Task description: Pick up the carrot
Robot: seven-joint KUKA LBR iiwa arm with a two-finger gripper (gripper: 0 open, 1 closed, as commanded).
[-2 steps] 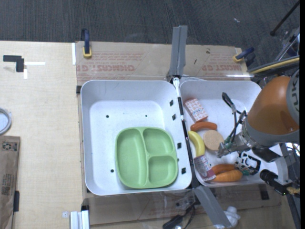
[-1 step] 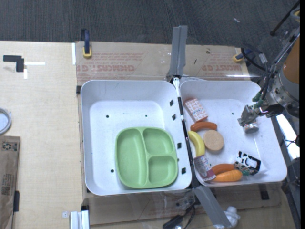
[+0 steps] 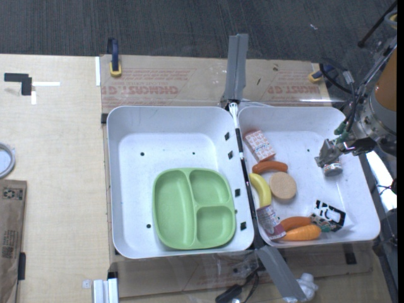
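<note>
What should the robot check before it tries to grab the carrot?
1. Carrot in plain sight, near the front edge of the right bin: ok.
2. End effector above the carrot: not ok, it sits further back and to the right.
3. Room around the carrot: not ok, an orange sausage lies against it and a black-and-white packet sits close by.
4. Nothing on top of the carrot: ok.
5. End effector ready to grab: cannot tell.
</note>
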